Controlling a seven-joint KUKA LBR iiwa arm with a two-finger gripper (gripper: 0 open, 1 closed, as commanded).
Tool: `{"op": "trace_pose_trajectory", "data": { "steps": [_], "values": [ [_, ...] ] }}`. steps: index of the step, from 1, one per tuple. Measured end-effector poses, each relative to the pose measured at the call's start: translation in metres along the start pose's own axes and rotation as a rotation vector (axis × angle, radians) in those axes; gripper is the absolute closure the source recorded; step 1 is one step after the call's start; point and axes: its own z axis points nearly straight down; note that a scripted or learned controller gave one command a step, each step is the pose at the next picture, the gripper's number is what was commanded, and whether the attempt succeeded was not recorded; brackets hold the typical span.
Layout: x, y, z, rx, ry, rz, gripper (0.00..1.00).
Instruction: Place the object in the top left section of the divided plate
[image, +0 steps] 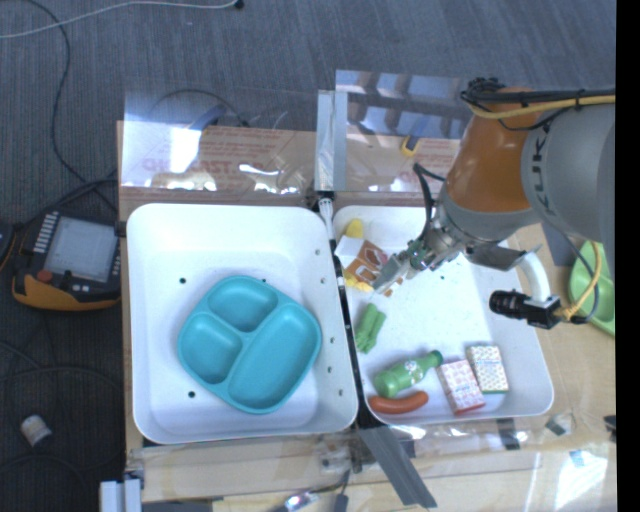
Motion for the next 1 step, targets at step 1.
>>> {"op": "trace_pose_trajectory", "data": {
  "steps": [1],
  "values": [
    [-0.0369, 0.0231, 0.0019, -0.001, -0.003, -0.216, 1.0]
  ]
}}
